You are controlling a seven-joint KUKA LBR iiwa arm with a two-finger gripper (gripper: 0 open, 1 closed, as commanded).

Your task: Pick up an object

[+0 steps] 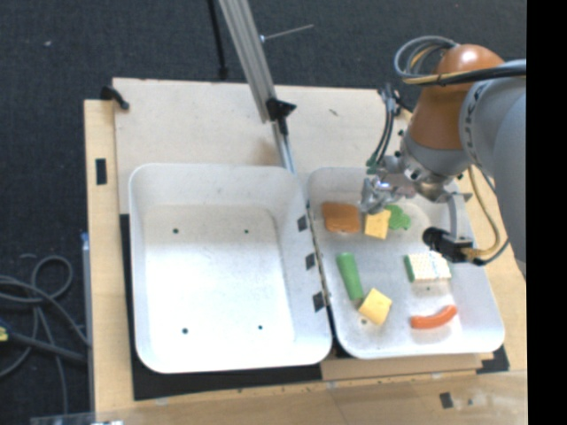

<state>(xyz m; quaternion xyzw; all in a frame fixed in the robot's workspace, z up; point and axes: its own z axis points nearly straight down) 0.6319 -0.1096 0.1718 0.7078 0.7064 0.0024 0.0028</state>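
I'm looking down on a robotics lab setup: a plywood bench [195, 118] on dark carpet [53, 34], two shallow white bins [142, 184] sat side by side for sorting trials, an aluminium mounting rail [246, 47] slanting up from the board, loose cables [35, 304] trailing across the floor at left, and the grey industrial arm [496, 122] with its orange band reaching in.

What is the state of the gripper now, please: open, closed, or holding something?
Gripper: cannot be told; it is low in the right bin, just above the small yellow block.
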